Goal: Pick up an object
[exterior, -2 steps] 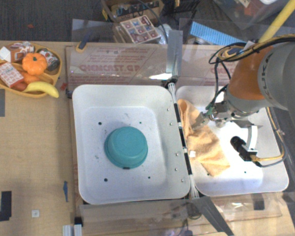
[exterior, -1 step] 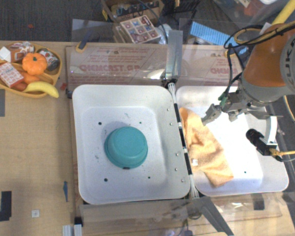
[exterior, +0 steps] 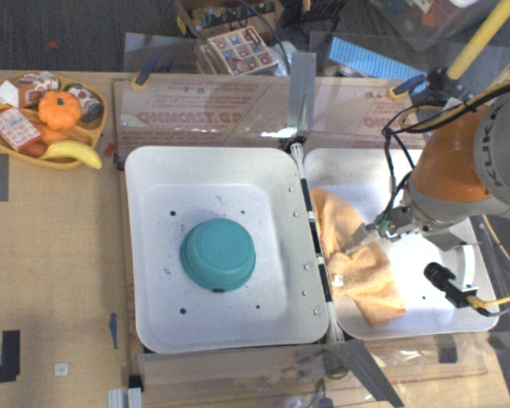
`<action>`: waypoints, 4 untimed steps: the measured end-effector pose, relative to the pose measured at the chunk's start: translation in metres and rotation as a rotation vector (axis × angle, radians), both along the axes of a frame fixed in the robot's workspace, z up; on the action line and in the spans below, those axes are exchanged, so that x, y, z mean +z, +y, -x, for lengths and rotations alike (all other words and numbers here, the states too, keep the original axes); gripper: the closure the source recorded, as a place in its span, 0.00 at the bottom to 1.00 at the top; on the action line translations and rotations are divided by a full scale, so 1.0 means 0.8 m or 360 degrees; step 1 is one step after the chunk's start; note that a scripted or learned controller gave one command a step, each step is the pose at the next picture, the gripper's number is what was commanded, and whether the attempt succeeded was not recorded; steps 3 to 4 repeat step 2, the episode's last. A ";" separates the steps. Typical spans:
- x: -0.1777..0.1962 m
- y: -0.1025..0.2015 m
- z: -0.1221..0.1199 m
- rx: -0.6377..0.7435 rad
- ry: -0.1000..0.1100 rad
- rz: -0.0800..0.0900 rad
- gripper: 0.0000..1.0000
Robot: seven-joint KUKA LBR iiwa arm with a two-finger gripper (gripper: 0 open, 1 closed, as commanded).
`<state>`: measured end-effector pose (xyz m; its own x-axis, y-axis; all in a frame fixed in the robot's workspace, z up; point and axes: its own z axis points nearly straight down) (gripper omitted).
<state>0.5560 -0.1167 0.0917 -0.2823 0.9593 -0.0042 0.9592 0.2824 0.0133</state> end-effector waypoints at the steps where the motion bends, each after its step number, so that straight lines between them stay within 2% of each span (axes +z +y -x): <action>1: 0.000 0.019 -0.035 0.0207 -0.0002 0.0008 0.00; 2: 0.000 0.022 0.037 0.0286 -0.0003 0.0005 0.00; 4: 0.000 0.022 0.037 0.0286 -0.0003 0.0005 0.00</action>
